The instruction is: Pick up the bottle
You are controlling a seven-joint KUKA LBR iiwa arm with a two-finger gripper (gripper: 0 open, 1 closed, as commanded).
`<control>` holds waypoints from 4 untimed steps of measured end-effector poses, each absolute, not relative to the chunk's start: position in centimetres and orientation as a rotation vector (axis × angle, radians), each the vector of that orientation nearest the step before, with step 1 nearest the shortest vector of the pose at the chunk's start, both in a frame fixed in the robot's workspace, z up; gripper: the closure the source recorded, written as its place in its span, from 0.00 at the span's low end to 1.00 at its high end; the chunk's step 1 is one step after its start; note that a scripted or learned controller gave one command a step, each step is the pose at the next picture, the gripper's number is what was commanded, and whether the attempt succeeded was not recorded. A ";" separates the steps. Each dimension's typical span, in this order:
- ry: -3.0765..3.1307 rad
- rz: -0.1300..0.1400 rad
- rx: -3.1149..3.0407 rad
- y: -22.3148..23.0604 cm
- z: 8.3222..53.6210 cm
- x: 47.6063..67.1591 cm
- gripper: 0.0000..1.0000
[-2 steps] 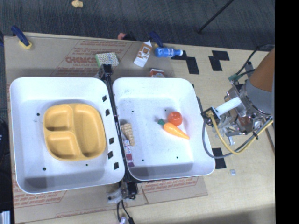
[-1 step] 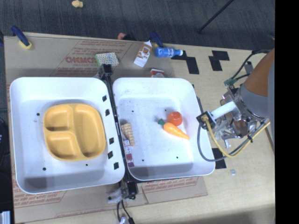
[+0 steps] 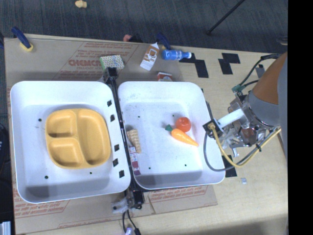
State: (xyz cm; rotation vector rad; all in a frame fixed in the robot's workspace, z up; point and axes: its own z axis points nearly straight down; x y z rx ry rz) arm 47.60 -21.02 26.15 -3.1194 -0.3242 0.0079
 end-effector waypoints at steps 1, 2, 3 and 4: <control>-0.324 0.009 -3.119 -21.0 25.3 47.6 1.00; -0.325 0.004 -3.121 -21.1 26.7 47.6 1.00; -0.326 0.005 -3.121 -21.1 28.8 47.6 1.00; -0.325 0.007 -3.120 -21.0 27.1 47.6 1.00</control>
